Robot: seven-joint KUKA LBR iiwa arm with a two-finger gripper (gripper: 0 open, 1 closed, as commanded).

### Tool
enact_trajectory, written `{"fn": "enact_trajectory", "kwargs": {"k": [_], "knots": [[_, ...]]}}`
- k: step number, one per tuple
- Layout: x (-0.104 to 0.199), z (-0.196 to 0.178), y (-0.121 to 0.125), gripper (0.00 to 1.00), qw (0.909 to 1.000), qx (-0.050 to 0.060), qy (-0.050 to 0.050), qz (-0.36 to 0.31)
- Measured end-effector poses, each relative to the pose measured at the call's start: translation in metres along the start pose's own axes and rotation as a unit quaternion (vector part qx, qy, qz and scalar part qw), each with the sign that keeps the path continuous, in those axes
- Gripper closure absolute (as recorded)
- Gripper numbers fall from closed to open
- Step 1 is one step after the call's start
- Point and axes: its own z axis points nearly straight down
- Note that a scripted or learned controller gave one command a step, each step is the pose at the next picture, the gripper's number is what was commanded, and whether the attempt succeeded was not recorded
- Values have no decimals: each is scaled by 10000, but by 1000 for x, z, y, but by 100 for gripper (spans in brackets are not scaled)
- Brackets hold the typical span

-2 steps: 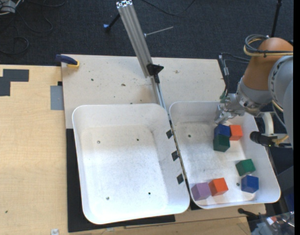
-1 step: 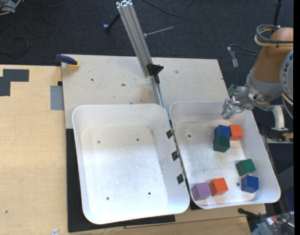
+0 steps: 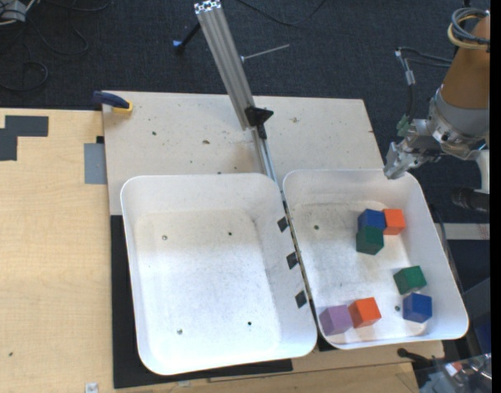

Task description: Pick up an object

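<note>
Nearest, purple block (image 3: pixel 335 318) & orange block (image 3: pixel 365 311) sit at right bin (image 3: pixel 447 252) front edge; blue/green/orange cluster (image 3: pixel 372 230) mid-bin, just below-left of hand (image 3: pixel 395 166) at far rim. Hand carries nothing; can't tell how far open.

I see a slanted silver aluminium rail (image 3: pixel 231 64) crossing the scuffed pale bench board (image 3: pixel 185 133). A small blue-and-yellow clamp (image 3: pixel 113 101) sits at the board's far left corner. Dark cables (image 3: pixel 21 6) trail over the floor.
</note>
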Motion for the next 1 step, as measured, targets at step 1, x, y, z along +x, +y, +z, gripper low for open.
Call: {"fn": "enact_trajectory", "kwargs": {"k": [1], "knots": [[-1, -53, 1, 100, 10000, 3, 1, 2]]}}
